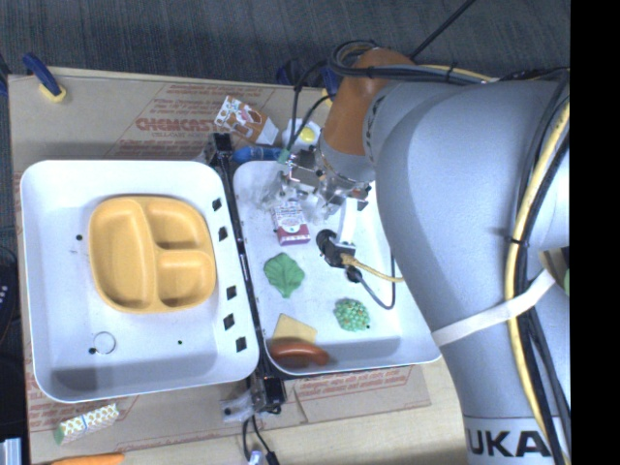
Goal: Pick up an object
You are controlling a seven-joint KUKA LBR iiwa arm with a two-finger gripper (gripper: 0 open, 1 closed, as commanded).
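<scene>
Gripper point(295, 190), finger state not discernible, above small red-white packet point(291, 224) in rt bin point(412, 342), w/ green leaf point(284, 273), green ball point(352, 314) nearby; yellow tray point(152, 252) in lt bin point(58, 187).

Robot manipulation lab, bench-top bin-picking setup.

Scene was a test rig rather than a home or shop: a large grey industrial arm point(465, 211) with an orange band reached in over a table point(145, 114) lined with flattened printed cardboard. Two shallow white bins point(39, 260) sat side by side, joined by black clips. The left bin held a yellow divided tray point(152, 252); the right held toy food props, among them a green leaf point(284, 273). Loose cables point(373, 284) trailed from the arm. Dark carpet point(194, 13) lay beyond the table.
</scene>
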